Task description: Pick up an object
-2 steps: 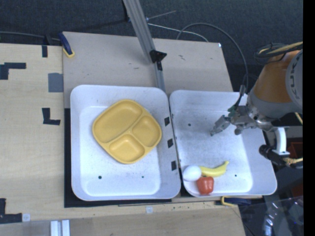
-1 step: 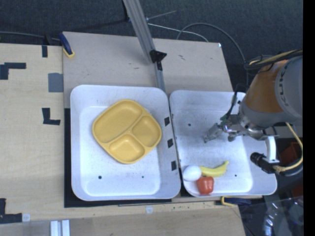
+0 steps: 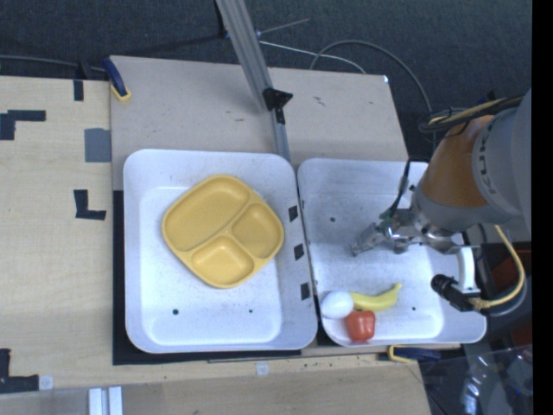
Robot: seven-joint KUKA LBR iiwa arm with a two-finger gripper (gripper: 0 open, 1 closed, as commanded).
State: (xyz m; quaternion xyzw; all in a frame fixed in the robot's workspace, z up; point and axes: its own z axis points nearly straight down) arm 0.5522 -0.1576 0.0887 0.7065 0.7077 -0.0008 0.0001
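Note:
A yellow banana (image 3: pixel 378 298), a white egg-shaped ball (image 3: pixel 337 304) and a red pepper-like object (image 3: pixel 361 325) lie together at the front edge of the right bin (image 3: pixel 346 188). My gripper (image 3: pixel 361 246) hangs over the middle of that bin, above and slightly left of the banana, pointing left. I see nothing between its fingers. A yellow three-compartment plate (image 3: pixel 223 230) rests in the left bin (image 3: pixel 147 180).
A slanted metal pole (image 3: pixel 251 50) runs from the top down to the seam between the bins. Cables (image 3: pixel 346 54) lie behind the right bin. The arm's grey and orange body (image 3: pixel 471 175) fills the right side.

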